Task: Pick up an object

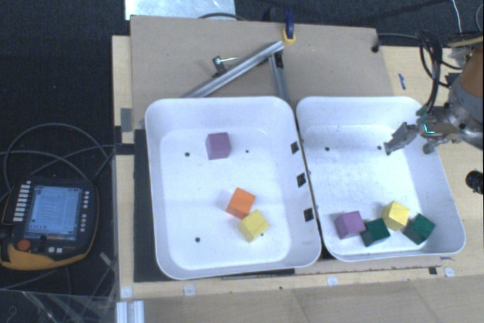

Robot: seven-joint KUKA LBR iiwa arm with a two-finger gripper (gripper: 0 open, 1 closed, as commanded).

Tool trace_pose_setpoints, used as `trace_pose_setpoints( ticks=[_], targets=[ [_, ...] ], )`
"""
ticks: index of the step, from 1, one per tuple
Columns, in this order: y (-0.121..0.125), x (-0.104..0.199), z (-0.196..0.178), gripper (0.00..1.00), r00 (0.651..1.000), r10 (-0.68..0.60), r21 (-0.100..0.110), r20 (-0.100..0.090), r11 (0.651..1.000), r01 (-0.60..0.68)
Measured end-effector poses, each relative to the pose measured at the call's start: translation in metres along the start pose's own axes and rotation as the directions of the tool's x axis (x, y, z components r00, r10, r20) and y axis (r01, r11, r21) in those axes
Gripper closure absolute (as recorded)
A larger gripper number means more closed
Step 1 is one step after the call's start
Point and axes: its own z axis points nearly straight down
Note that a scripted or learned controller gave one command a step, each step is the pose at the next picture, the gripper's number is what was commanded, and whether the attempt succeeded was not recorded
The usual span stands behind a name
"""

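The left bin point(174, 185) holds a purple cube point(218, 145) near its back, and an orange cube point(241, 202) touching a yellow cube point(254, 225) near the front. Along the front of the right bin point(355, 163) sit a purple cube point(349, 223), a dark green cube point(374, 231), a yellow cube point(395, 215) and a green cube point(419, 228), all close together. My gripper point(412, 141) hangs over the right bin's back right part. It is open with nothing between its fingers, well behind the row of cubes.
A metal rod point(234, 70) and clamp lie on the brown board behind the bins. A teach pendant point(49, 223) with cables rests on the floor at the left. The arm's cables point(431, 64) hang at the far right.
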Motion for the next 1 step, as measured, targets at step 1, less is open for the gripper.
trace_pose_setpoints(
  ticks=[1],
  targets=[
    [0.0000, 0.0000, -0.0001, 0.00, 1.000, 0.000, 0.000, 0.000, 1.000, 0.000]
  ],
)
